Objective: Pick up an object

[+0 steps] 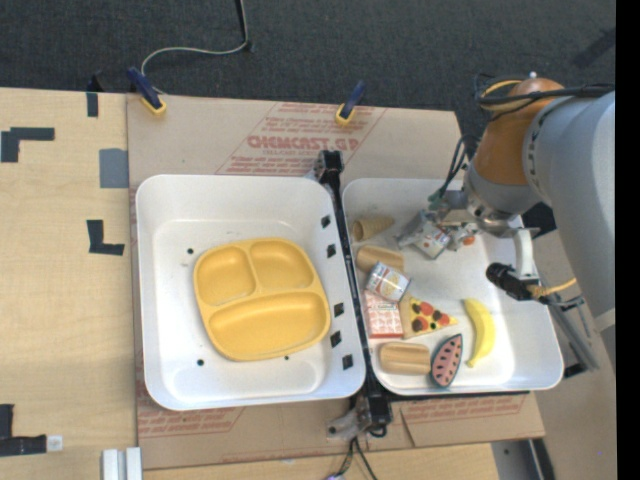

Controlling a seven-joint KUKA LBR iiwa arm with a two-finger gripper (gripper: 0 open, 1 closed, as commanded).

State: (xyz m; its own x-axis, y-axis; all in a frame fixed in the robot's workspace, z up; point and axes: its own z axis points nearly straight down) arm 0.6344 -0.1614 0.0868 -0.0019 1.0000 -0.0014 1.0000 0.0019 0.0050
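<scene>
Banana (pixel 481 330) lengthwise up-down in right bin (pixel 545 363); fingers' (pixel 432 236) state unclear.

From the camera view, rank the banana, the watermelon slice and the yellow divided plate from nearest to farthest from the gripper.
1. Banana, right bin, below and right of the gripper.
2. Watermelon slice, same bin, near its front edge.
3. Yellow divided plate, far off in the left bin.

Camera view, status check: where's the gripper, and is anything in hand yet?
Gripper low in right bin, upper part. Nothing seen in its grasp. Banana, pizza slice, watermelon slice lie nearer the front. Yellow tray sits in left bin.
</scene>
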